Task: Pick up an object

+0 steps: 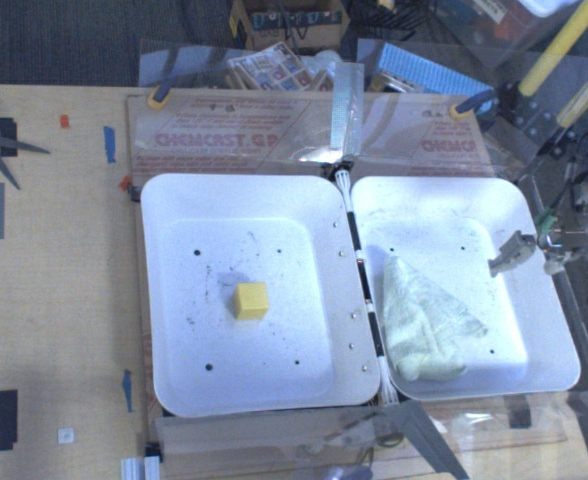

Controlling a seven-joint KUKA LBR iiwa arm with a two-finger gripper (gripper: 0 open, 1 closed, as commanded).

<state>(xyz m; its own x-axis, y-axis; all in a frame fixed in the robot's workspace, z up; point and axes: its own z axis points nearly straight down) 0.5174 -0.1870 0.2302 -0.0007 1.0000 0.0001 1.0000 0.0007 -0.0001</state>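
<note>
Two shallow white bins sit side by side on the pale wooden table [54, 298], and the left bin [169, 208] serves as the landmark for what follows. Behind the left bin a clear plastic sheet [239, 133] lies flat, printed in red with letters that read roughly "CHEMCAST GP"; a second sheet beyond it to the right carries the same red print mirrored and too faint to read. Further back, behind the left bin, a printed paper packet [264, 66] shows coloured graphics whose words are too small to make out.

At the far right, well apart from the left bin, the fingers [514, 253] of the gripper reach over the right bin's [534, 368] edge as a grey, angular metal tip. Whether they are parted or closed I cannot tell, and nothing can be seen between them.

Near the middle of the left bin's floor rests a small yellow cube [251, 300], blocky and matte, like foam or wood. The floor around it is smooth plastic, scuffed with dark marks and dotted with small holes. To the right of the left bin, in the neighbouring bin, a crumpled pale green cloth [424, 323] lies in soft folds, apart from the fingers
</note>
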